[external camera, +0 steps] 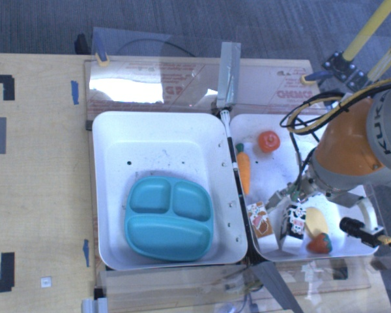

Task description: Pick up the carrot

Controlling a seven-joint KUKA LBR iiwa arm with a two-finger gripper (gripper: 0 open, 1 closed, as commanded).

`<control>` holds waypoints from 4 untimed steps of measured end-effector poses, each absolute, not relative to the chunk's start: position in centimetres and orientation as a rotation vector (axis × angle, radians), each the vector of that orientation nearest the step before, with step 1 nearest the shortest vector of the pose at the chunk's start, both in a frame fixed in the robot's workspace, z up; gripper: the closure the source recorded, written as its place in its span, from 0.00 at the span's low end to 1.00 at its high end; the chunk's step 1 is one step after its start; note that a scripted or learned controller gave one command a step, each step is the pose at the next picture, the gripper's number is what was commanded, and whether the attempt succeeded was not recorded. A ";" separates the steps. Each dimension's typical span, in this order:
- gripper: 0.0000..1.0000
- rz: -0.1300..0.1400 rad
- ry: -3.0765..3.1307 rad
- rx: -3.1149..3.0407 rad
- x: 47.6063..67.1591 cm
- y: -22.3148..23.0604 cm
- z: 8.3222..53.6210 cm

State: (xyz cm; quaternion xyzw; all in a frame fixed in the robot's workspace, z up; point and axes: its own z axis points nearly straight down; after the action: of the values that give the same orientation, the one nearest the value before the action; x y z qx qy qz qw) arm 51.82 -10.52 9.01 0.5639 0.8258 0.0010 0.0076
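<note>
The carrot [244,170] is orange with a green top and lies lengthwise along the left wall of the right bin [283,128]. My gripper [288,199] hangs over the middle of that bin, to the right of the carrot and a little nearer the front, apart from it. The grey wrist and its orange band [349,145] cover the bin's right part. Nothing shows in the gripper.
A red tomato [268,141] lies at the back of the right bin. At its front lie a small carton [259,219], a black-and-white toy [296,222], a yellow piece [317,220] and a strawberry [320,243]. The left bin [117,135] holds a blue divided plate [169,219].
</note>
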 end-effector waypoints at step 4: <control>0.00 0.003 2.911 1.159 57.3 -4.7 23.2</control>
State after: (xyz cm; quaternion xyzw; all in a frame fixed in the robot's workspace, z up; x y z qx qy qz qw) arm 57.29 -4.73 23.23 0.3700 0.9290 0.0009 0.0040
